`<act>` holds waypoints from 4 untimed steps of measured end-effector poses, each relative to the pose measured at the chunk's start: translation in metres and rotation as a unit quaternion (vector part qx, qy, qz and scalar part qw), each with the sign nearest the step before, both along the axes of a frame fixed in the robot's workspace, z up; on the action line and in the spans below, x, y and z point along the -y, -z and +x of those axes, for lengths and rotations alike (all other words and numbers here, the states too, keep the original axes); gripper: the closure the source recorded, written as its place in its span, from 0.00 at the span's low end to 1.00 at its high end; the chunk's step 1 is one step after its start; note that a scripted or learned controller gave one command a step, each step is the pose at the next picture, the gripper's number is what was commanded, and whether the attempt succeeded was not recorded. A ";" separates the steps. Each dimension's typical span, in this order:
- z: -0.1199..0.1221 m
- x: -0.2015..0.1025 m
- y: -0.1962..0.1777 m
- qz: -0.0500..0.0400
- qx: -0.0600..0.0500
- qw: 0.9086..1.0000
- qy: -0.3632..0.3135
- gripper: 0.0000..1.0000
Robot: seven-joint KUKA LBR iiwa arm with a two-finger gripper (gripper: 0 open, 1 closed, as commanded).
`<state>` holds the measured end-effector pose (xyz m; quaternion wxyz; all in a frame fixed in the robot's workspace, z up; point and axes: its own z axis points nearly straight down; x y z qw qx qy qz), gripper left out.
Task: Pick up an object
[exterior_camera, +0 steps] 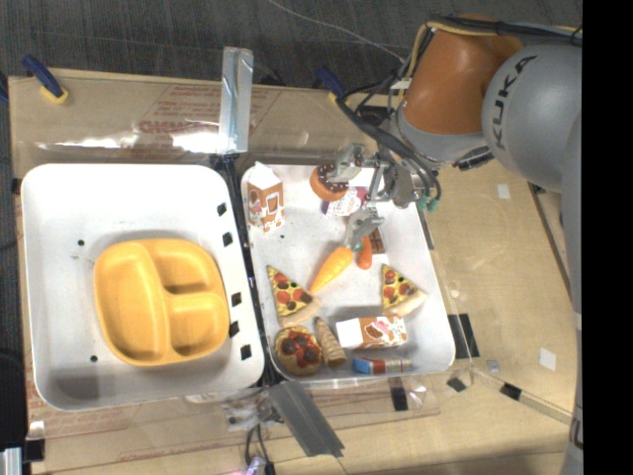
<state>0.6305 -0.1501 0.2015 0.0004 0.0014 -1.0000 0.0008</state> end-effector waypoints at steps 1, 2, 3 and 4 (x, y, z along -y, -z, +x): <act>-0.043 -0.013 0.110 0.001 0.001 1.000 -0.007 0.00; -0.098 -0.054 0.110 0.001 -0.001 0.991 0.130 0.00; -0.123 0.030 0.109 0.002 0.001 1.000 0.024 0.00; -0.120 0.029 0.098 0.001 0.004 1.000 0.020 1.00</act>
